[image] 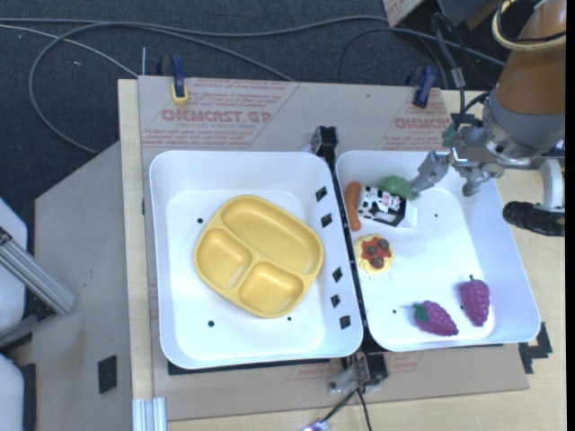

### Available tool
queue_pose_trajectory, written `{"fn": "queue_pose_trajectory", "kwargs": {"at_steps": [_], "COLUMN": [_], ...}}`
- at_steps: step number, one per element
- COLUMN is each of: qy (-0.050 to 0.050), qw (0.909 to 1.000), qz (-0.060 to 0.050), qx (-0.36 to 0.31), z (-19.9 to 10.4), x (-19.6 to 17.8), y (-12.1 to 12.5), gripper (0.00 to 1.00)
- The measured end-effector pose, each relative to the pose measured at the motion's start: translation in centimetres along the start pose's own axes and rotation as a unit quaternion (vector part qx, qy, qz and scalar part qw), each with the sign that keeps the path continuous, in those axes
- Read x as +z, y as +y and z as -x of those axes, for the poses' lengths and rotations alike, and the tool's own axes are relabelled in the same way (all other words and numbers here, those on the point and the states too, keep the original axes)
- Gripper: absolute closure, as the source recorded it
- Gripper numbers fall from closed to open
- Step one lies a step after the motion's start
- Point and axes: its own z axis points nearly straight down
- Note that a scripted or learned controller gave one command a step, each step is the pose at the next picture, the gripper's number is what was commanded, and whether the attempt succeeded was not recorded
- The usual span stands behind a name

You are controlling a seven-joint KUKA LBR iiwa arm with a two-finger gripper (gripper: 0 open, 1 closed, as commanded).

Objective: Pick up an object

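Note:
My gripper [448, 179] hangs over the back of the right bin [503, 241], open, with nothing between its fingers. Its left finger [427, 172] reaches down toward a green toy [395, 186], close to it or touching it. Just in front of that lies a black-and-white toy [381, 207], and an orange carrot-like piece [354, 204] sits by the bin's left wall. A small yellow piece with red spots [375, 252] lies further forward. Two purple grape bunches [434, 317] [475, 300] rest near the front of the bin.
The left bin [171, 241] holds a yellow divided plate [259, 254]. A black divider with clips [339, 241] runs between the bins. The arm's orange band [539, 34] stands at the upper right. Cables lie on the dark floor behind the bench.

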Motion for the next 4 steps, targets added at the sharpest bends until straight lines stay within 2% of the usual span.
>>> {"fn": "queue_pose_trajectory", "kwargs": {"at_steps": [1,2,4], "qy": [-0.001,-0.001,0.0], "qw": [1.0,1.0,1.0], "qz": [0.007,0.005,0.005], "qx": [-0.001,-0.001,-0.001], "z": [0.0,0.5,0.2], "x": [-0.8,5.3,14.9], "y": [0.2,0.0,-0.5], "gripper": [0.0,0.0,0.0]}}
